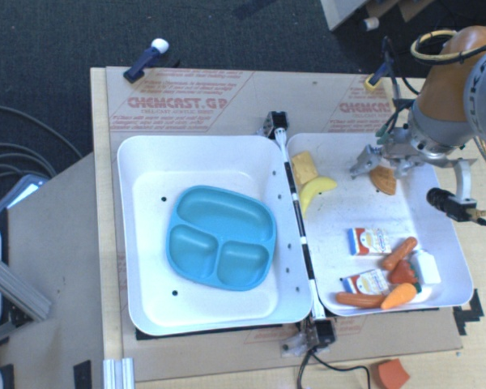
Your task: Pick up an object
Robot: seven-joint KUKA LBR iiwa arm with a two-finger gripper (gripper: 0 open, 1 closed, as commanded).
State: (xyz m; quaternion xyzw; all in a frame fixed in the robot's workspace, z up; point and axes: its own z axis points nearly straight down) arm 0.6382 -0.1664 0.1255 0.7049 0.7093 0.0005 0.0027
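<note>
Blue tray [221, 237] in left bin [138, 217]; fingers [371, 162] clamped on brown piece [383, 180] above right bin [449, 250].

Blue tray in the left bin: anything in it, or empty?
Empty. All three compartments of the blue tray show bare; the food lies in the right bin.

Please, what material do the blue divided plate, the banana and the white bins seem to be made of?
Blue divided plate: probably moulded plastic, smooth and one even colour, with soft highlights on its rounded ridges.
Banana: likely a plastic toy; its yellow is very uniform and slightly glossy, though the view cannot confirm this.
White bins: apparently thin formed plastic, with smooth rounded corners and a faint sheen.
</note>
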